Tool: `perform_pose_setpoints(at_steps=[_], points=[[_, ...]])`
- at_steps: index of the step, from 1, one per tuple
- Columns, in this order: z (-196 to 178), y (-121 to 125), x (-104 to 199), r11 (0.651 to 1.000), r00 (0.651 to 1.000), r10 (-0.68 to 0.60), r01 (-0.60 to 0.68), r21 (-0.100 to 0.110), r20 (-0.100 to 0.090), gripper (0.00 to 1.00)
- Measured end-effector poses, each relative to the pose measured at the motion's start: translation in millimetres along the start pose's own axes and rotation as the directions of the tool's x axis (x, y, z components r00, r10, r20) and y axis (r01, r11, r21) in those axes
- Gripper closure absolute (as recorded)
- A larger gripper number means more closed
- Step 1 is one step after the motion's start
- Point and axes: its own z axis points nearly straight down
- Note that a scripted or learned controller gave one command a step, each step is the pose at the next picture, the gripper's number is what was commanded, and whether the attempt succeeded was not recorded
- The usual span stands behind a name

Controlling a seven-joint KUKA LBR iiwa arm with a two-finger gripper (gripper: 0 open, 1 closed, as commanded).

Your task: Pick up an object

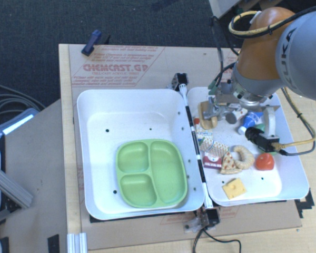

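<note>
meanwhile, you see the gripper (221,105) poised low over the right bin (292,186), upper right of frame, where the toys crowd; whether its jaws are wide or narrow you cannot tell. the green tray (150,173) sits alone in the left bin (95,109).

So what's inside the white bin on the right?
The right bin holds toy food: a red tomato, a yellow cheese wedge, a pizza slice, a bagel-like ring and a blue thing. The arm covers the bin's back part, hiding whatever lies there.
</note>
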Motion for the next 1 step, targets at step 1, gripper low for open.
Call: perform_pose_setpoints(at_steps=[1], points=[[-45.6, -57.1, 58.6, 1.000, 1.000, 0.000, 0.000, 0.000, 0.000, 1.00]])
